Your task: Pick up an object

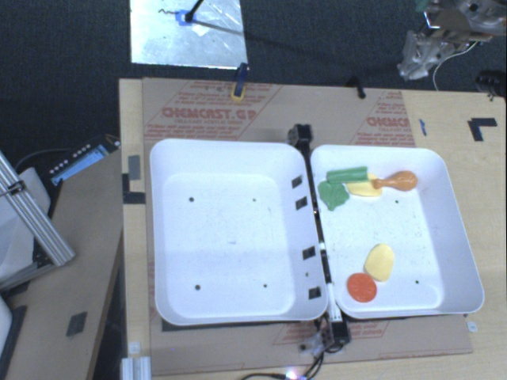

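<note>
Camera view puts your gripper (417,54) high at the upper right, above the dark floor beyond the bench's far edge and well apart from anything it could pick. You cannot tell from here how it is set; it reads as a pale blur under the wrist, and nothing is visibly held.

Everything worth picking lies in the right bin (451,212). Near its far left corner sits a cluster: a green piece (339,187), with a pale yellow piece (361,188) just beside it and an orange piece (398,182) running off to the right. These three touch or nearly touch, and their shared long axis runs roughly left to right across the frame. Nearer the front wall lie a yellow object (380,261) and a red round object (362,288), close to each other but well apart from the cluster.

The relation that matters for you: all of these lie toward the near side of the frame from the gripper and somewhat to its left, with the orange piece the nearest. The move, as I judge it, is a travel inward over the bin's far rim and then a descent. The red and yellow pair look like the cleaner target, since they have bare floor around them.

The left bin (230,228) sits alongside, sharing the centre wall.
</note>
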Controlling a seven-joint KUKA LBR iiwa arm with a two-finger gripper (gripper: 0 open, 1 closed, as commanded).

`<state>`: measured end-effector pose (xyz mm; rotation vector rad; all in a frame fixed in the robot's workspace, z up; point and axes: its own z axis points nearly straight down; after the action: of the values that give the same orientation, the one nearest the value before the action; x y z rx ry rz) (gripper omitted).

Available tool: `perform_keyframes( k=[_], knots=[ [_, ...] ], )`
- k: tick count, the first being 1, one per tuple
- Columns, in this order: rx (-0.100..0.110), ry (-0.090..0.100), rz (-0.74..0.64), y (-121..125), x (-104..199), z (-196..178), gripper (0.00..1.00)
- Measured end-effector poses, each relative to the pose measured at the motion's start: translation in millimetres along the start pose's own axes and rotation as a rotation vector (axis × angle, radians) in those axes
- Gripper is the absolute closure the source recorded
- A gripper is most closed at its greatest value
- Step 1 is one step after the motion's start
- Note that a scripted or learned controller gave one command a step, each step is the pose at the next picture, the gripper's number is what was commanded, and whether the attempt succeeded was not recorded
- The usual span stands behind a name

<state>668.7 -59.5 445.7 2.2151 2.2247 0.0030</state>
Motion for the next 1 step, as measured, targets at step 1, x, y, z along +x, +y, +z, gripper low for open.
perform_keyframes(
  k=[1],
  knots=[
    [0.000,-0.002,0.006,-0.6,-50.3,4.9,1.00]
  ],
)
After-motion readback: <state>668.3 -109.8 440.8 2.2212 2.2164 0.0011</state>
